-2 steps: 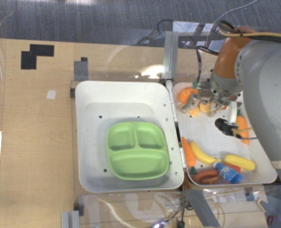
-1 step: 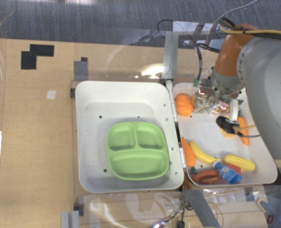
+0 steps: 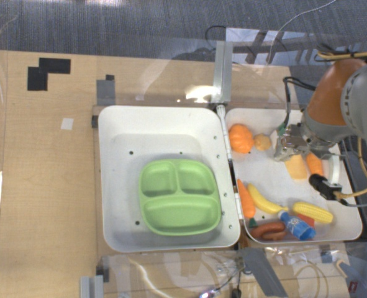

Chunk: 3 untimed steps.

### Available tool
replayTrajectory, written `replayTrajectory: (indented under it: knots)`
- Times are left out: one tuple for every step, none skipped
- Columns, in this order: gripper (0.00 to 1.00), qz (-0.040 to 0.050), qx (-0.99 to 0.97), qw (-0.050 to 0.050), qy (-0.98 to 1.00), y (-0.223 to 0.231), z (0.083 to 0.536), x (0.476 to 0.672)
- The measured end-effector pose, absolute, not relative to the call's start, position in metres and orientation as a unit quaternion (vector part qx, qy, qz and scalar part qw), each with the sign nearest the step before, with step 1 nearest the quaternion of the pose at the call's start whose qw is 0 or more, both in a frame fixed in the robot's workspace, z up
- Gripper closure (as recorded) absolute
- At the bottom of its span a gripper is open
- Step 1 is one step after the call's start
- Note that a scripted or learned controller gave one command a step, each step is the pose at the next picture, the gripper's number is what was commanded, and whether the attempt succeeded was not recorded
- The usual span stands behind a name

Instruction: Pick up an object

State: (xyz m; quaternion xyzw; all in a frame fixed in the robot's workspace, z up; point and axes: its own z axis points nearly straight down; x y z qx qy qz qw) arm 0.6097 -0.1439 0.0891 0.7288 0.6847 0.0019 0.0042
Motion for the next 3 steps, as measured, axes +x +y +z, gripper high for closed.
replayTrajectory:
  knots:
    - [1.0, 0.0034, 0.751, 0.004, 0.66, -0.104, 0.09, 0.614]
    - [0.0, 0.0027, 0.752, 0.004, 0.659, -0.105, 0.089, 0.613]
    - [0.0, 0.0043, 0.714, 0.004, 0.7, -0.182, 0.089, 0.583]
